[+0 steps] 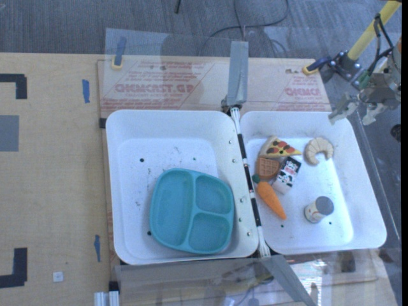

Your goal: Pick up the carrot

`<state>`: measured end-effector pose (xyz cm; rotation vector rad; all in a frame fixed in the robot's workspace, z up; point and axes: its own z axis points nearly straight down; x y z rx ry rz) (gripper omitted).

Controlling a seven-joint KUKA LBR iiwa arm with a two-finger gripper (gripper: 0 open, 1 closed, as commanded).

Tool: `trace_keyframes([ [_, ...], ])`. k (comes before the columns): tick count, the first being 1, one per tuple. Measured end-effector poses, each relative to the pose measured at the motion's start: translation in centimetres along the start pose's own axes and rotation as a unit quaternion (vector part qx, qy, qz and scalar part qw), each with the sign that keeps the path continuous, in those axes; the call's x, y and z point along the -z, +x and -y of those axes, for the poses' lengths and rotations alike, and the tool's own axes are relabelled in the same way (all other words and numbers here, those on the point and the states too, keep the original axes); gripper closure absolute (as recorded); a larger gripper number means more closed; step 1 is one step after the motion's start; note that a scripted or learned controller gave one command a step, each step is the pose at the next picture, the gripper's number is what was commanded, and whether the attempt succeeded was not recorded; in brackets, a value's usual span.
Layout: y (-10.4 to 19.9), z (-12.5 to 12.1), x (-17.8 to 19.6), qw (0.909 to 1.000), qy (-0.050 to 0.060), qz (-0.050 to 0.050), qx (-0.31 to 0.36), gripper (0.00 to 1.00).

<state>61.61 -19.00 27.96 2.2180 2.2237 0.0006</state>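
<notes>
The carrot [271, 199] lies in the right bin [366, 228], near its left wall, slanting with the green top up-left and the orange tip pointing down-right; its green end sits just below a waffle-patterned piece [268, 167] and just beside a small black-and-white carton [288, 173]; above those rests a pizza slice [278, 147], touching the waffle piece; a croissant [318, 150] lies to the right of the pizza slice, near the bin's upper right corner; a small round item with a grey top [317, 210] sits to the right of the carrot, apart from it; the left bin [121, 171] holds a teal divided plate [192, 211] with three compartments, set toward the bin's lower right; the tool [363, 104] hangs at the upper right of the scene, by the upper right corner of the right bin, well apart from the carrot; whether it is apart or together cannot be told, as it is small and cluttered there; both bins rest on a tan tabletop [51, 171]
</notes>
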Motion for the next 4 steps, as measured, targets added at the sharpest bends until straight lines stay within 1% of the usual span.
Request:
trace_keyframes([
  [1,2.9,7.1,-10.4,0.9944,0.000,0.000,0.106,0.00],
  [2,9.3,12.3,-19.1,0.9969,-0.005,0.001,0.079,0.00],
  [3,8.7,12.2,-18.0,0.9973,-0.008,0.004,0.073,1.00],
  [4,17.8,13.6,-9.5,0.9630,-0.001,0.000,0.269,1.00],
])
